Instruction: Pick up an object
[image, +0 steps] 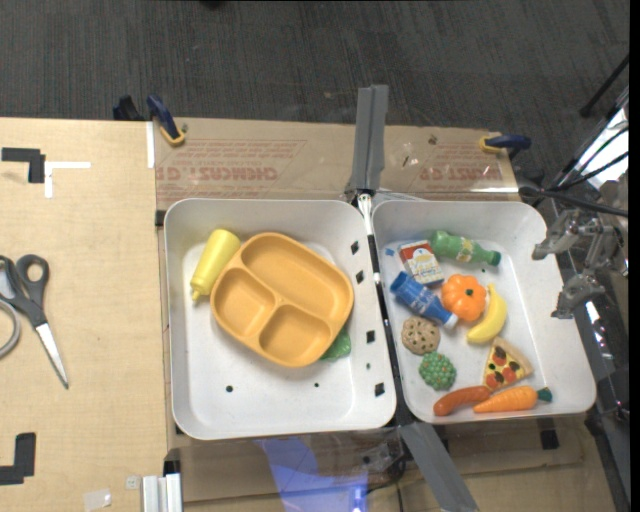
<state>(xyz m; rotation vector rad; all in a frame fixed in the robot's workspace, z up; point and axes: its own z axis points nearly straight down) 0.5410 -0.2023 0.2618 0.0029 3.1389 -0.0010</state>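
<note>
You cannot tell the pincer's state here, so aim for the banana (489, 313) lying right of the pumpkin (464, 295) in the right bin (560, 345): it looks light, stiff and slick, best pinched across its narrow middle.

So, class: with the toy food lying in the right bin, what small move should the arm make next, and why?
Probably swing the gripper left and over the yellow plastic banana: it sits at the right white bin's right edge, above the toys, and the banana lies nearest with bare floor beside it.
</note>
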